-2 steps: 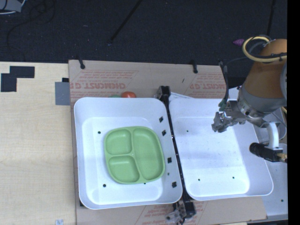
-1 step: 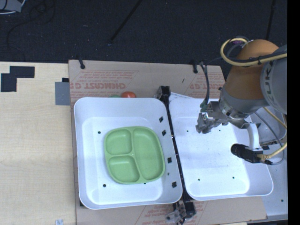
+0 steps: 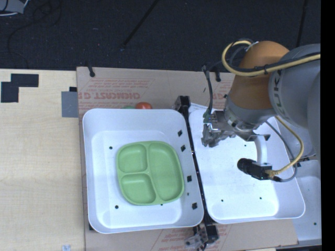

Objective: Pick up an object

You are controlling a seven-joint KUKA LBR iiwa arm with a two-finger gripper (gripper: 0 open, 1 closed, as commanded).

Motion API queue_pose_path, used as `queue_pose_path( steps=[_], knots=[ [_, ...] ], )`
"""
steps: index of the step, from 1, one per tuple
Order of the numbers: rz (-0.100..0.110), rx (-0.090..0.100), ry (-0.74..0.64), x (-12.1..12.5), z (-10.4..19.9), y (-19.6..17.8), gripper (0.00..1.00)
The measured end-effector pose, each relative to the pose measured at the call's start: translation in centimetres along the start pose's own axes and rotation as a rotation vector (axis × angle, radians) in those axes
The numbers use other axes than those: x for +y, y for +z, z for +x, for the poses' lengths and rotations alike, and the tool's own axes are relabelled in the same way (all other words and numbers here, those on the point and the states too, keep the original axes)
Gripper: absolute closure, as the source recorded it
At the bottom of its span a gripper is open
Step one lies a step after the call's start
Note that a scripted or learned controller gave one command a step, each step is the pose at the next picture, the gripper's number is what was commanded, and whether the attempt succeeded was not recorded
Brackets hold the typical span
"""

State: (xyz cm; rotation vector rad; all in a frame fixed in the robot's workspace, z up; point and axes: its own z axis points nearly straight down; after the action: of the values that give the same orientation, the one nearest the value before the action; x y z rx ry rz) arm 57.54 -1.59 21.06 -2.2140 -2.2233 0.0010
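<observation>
Grey arm housing with its orange band (image 3: 259,75) sits highest and so nearest the overhead camera, rising over the right bin (image 3: 282,205). All positions below are given relative to the black divider (image 3: 191,161) between the two bins.

Camera view:
- Left of the divider, the left bin (image 3: 99,192) holds a green compartment plate (image 3: 150,172), lying flat near the bin centre, its right edge close to the divider. This is the clearest candidate for the pick (three compartments, all bare).
- Beyond the far rim of the left bin, left of the divider's far end, a small red-orange object (image 3: 143,106) rests on the cardboard; its type cannot be determined.
- Just right of the divider, the gripper (image 3: 212,136) hangs over the far-left part of the right bin. Whether it is spread or closed cannot be told, and nothing is visibly held in it.

Task status: judged as not yet accomplished. The plate lies untouched, well apart from the gripper across the divider. Remaining: approach, grasp, lift.

Obscured: the wrist hides part of the right bin floor.
</observation>
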Motion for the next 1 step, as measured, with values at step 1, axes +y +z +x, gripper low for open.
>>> queue_pose_path(
  steps=[1],
  knots=[
    [-0.002,0.000,0.000,-0.17,4.93,-1.38,1.00]
  ],
)
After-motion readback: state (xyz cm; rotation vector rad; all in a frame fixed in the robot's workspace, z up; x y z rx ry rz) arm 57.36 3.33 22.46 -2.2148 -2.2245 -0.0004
